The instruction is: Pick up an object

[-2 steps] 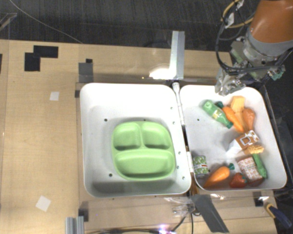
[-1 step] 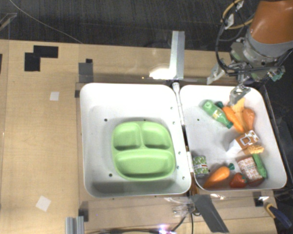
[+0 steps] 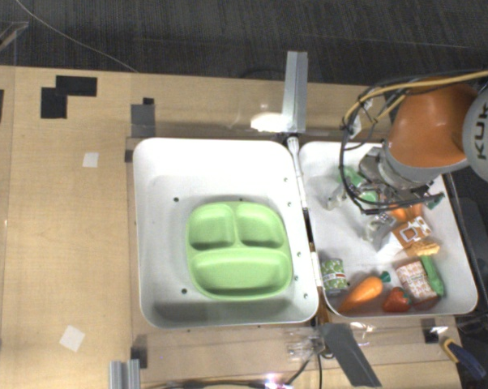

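Orange-banded arm (image 3: 426,128) from the right, tool (image 3: 379,217) down in right bin (image 3: 325,164), finger state untellable.

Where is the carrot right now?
The carrot lies in the right bin, near its front edge, between a small green-labelled can and a red item.
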Robot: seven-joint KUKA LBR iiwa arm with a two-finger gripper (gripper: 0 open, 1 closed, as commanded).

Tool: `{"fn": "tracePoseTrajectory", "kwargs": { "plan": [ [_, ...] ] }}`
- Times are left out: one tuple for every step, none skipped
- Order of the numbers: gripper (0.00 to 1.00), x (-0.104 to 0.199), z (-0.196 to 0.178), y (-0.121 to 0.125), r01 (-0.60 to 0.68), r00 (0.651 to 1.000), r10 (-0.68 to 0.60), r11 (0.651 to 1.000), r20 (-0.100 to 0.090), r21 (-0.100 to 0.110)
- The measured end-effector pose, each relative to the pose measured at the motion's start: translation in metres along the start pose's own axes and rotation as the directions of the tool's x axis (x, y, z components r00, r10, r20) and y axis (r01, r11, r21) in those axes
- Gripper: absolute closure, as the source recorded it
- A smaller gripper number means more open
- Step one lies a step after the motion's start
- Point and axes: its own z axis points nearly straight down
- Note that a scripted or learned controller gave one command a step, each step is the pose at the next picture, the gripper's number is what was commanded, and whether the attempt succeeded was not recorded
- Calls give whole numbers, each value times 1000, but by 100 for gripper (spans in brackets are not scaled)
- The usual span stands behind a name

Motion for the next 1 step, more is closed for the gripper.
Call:
{"fn": "tracePoseTrajectory", "kwargs": {
  "plan": [
    [0, 72, 2, 8, -93, 996, 93, 996, 0, 3]
  ]
}}
